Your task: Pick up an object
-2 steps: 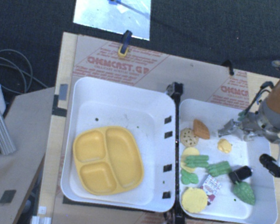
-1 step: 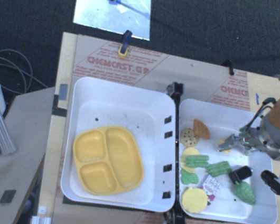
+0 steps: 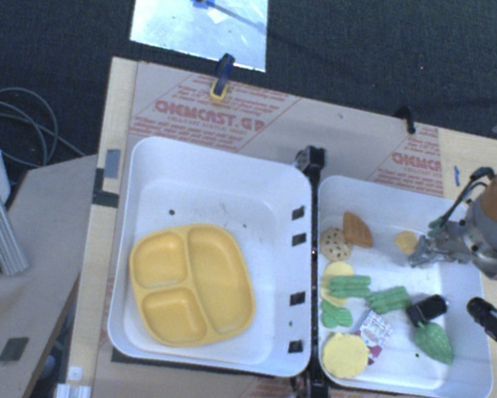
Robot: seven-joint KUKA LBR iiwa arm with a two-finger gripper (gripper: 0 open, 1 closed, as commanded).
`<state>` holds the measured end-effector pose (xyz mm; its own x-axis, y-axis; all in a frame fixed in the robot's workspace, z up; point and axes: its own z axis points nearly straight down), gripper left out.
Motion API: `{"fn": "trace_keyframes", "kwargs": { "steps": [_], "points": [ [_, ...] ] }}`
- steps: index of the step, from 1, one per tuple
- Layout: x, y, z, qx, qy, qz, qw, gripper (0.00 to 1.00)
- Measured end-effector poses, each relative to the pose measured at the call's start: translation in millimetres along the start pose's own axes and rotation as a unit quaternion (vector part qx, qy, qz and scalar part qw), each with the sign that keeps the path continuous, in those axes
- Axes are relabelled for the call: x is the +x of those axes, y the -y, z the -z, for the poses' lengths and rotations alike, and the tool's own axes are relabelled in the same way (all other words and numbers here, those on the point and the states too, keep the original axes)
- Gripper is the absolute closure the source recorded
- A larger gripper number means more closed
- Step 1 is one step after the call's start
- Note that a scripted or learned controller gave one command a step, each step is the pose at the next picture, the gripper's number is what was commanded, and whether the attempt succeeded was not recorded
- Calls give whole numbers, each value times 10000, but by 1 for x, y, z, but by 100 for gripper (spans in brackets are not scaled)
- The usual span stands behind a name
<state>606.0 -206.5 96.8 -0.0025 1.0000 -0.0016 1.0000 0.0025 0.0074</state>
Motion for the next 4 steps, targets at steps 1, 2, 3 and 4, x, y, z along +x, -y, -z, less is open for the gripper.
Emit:
{"fn": "trace_keyframes", "kwargs": {
  "steps": [1,2,3,4],
  "points": [
    [0,0,-1,5,-1,1,10000,0],
    [1,-65,-11,35,-10,15,10000,0],
    [0,-33,-12,38,-4,-8,10000,0],
    [0,-64,-11,27,-8,10,10000,0]
  ]
}}
